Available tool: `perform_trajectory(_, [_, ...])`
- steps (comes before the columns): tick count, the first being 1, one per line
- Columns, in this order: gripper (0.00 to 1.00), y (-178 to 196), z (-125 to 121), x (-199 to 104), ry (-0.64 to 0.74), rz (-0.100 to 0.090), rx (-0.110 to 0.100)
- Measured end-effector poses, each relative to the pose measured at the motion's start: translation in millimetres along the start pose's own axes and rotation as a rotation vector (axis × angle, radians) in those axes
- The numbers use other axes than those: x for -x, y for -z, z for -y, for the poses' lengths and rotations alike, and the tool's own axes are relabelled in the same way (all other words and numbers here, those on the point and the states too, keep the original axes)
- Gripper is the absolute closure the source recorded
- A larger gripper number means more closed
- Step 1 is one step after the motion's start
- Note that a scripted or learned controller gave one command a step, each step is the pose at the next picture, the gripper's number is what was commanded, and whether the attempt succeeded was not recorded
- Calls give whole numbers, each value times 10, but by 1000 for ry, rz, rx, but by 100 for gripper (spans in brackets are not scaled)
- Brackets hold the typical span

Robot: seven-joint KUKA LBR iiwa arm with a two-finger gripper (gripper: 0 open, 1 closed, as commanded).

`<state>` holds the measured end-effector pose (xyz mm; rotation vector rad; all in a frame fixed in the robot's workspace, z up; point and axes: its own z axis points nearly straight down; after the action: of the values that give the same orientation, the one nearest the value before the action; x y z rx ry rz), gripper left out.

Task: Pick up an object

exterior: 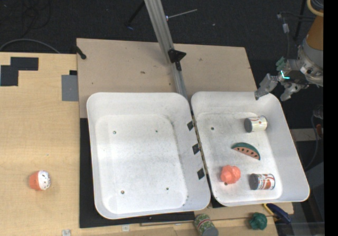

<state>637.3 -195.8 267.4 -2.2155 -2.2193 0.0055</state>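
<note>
White can [255,123] lies below the empty claw [275,88].

No text or label can be read

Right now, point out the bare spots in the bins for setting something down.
The left bin is bare across its floor. In the right bin, the strip beside the divider is free; the white can, watermelon slice, red lump and lying can crowd its right half.

White can [255,123], watermelon slice [246,151], red lump [230,174], red-labelled can [262,181], right bin [288,124]
</note>
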Motion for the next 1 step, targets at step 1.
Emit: perform_trajectory(1, [0,28,-8,-3,3,2,4])
